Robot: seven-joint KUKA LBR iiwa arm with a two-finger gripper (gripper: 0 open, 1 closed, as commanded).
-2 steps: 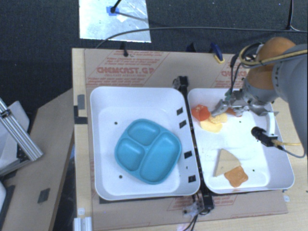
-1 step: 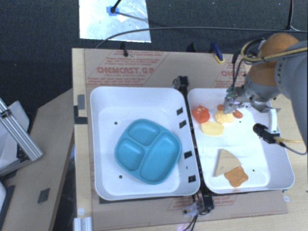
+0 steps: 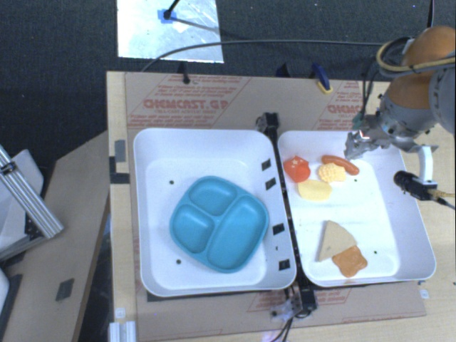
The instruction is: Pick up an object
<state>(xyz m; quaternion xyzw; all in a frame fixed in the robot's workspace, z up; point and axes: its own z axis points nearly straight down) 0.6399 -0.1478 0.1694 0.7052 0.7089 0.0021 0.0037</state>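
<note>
Gripper (image 3: 355, 145) low above sausage (image 3: 340, 164), right bin (image 3: 399, 219)

One fixed camera up high, looking down at a slant on the desk (image 3: 214, 91), both white bins (image 3: 206, 144) in frame

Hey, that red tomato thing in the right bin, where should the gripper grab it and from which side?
Probably straight down from above, closing across the middle of the tomato. It is small and rounded and lies apart from the yellow piece, though close to the bin's left wall, so set the fingers along that wall.
</note>
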